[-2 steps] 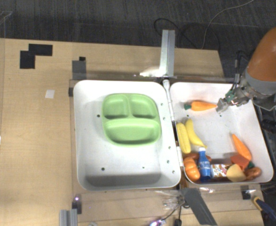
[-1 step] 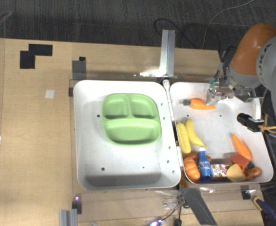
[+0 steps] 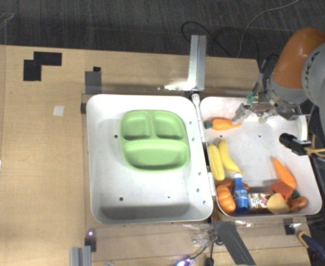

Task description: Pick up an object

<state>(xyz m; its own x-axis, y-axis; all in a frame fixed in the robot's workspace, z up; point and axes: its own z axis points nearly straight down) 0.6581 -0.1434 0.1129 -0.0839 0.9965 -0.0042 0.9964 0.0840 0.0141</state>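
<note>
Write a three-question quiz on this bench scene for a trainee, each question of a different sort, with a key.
1. True or false: the green divided tray lies in the left bin.
2. Multiple choice: what lies nearest the gripper? A) the blue bottle B) the carrot at the top of the right bin C) the corn cob
3. Fill in: the blue bottle lies along the ___ edge of the right bin, as the camera sees it.

Key: 1 true; 2 B; 3 bottom.
</note>
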